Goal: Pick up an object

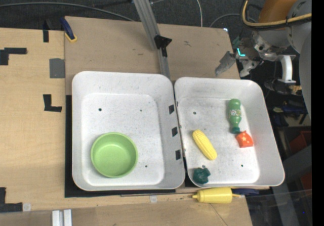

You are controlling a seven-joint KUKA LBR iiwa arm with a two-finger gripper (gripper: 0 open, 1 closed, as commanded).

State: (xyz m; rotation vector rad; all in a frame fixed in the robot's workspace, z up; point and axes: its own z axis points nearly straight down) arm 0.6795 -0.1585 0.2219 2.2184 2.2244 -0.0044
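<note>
Gripper [230,62] hovering beyond right bin [263,98], jaws' state unclear; descending off-target risks missing corn cob [204,144]

arm [298,15]: grey | orange band | gripper [234,62]: grey, teal light

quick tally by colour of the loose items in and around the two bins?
Green: 3 - bowl in the left bin; bottle and small dark green piece in the right bin
Yellow: 2 - corn cob in the right bin; yellow bottle on the bench just outside its near edge
Orange-red: 1 - small block in the right bin
Total: 6
</note>
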